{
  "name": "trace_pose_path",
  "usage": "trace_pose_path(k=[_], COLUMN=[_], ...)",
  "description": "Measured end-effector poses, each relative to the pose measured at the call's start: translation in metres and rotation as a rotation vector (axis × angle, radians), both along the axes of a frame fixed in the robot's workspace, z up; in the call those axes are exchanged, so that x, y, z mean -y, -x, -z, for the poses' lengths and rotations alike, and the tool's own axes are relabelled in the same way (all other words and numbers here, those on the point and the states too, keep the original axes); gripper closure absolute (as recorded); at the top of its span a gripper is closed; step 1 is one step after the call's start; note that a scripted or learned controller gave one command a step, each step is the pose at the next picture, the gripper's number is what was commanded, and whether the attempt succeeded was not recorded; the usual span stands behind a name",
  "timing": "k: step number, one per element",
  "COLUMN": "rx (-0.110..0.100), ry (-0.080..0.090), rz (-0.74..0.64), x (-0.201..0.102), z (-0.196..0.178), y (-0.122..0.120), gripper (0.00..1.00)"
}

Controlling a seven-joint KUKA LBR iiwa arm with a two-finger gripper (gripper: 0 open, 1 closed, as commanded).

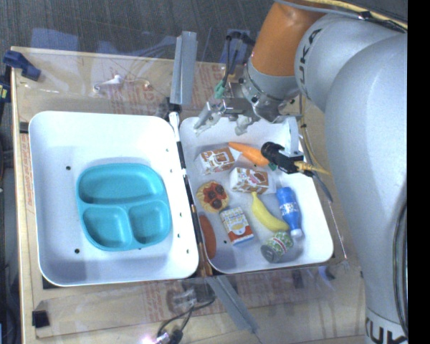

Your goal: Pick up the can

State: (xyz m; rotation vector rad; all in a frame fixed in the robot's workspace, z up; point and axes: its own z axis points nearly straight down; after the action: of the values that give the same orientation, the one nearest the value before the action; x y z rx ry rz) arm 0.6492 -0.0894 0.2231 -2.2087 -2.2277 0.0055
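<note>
Two white bins are set side by side on the bench (72,77). At the right bin's (317,213) far edge the tool (222,119) is held spread, empty. The can (278,247) lies near the front right corner, crowded by a banana (266,214) and bottle (289,210).

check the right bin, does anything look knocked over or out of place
The can lies tipped on its side in the near right corner of the right bin, just below the banana and the blue bottle. The hot dog rests against the bin's left wall. Nothing looks spilled or damaged.
</note>
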Motion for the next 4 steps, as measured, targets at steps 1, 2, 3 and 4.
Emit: trace_pose_path(k=[1,2,3,4], rx=[0.020,0.030,0.042,0.039], ry=[0.004,0.008,0.007,0.007], rz=[-0.118,-0.186,-0.192,-0.192], x=[0.019,0.022,0.019,0.019], z=[0.101,0.114,0.099,0.100], y=[0.032,-0.016,-0.020,-0.019], gripper=[0.00,0.00,1.00,0.00])
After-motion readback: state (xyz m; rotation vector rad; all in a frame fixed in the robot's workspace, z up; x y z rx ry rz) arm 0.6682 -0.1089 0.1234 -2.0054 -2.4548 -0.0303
